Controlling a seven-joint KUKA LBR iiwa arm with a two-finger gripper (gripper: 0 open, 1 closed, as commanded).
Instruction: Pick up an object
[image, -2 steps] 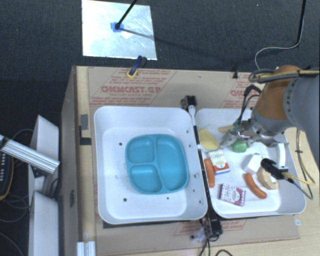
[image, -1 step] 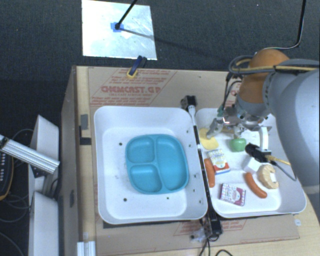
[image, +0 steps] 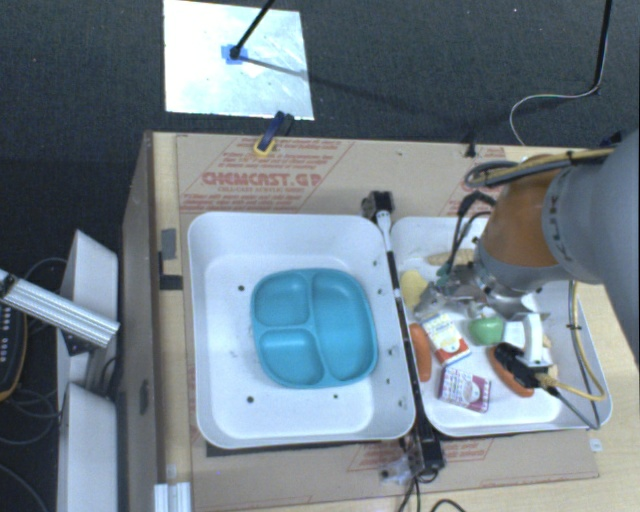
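Grey arm with orange band (image: 520, 225) reaches over the right white bin (image: 575, 405), wrist low among the objects. Gripper (image: 462, 295) sits just beside a small green round object (image: 487, 328) and a red-and-white carton (image: 446, 337). Its grasp state cannot be determined. No object appears lifted; judged, picking remains outstanding.

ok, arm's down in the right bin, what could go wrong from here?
1. Clutter: the green ball, red-white packet, carrot and pink carton crowd the gripper, so it may nudge things or catch two.
2. The ball may roll away.
3. Loose cables over the right bin could snag.
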